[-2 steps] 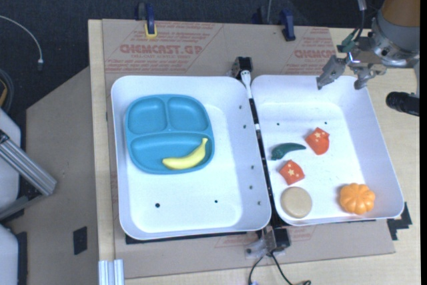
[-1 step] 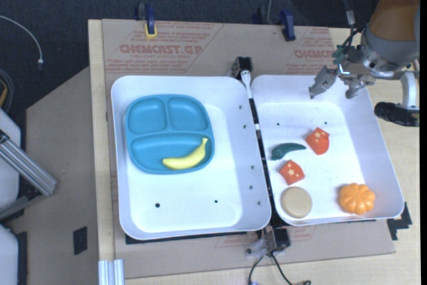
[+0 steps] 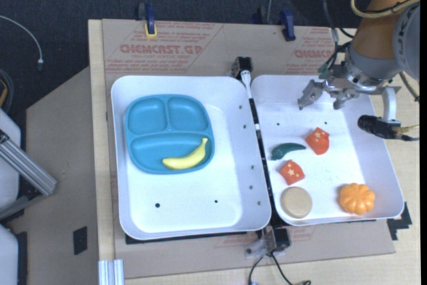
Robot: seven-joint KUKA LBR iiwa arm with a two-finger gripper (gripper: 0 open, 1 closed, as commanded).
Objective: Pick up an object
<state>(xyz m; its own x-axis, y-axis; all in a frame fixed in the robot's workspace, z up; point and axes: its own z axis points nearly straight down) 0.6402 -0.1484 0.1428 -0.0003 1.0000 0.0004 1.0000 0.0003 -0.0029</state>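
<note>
Currently nothing lifted | I see gripper [image 3: 327, 95] over upper right bin [image 3: 373, 163], fingers spread, pinching nothing | red pieces [image 3: 318, 141], [image 3: 292, 172], green pepper [image 3: 287, 150], orange pumpkin [image 3: 356, 198], round cookie [image 3: 296, 201] lie lower right | descent, grasp, lift all remain

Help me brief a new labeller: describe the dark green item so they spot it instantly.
Start at the right bin, the one with loose toy foods. Near its left wall, just above the lower red piece, lies the green pepper. It is the only dark green, slim, curved item there; its neighbours are red, tan or orange.
</note>
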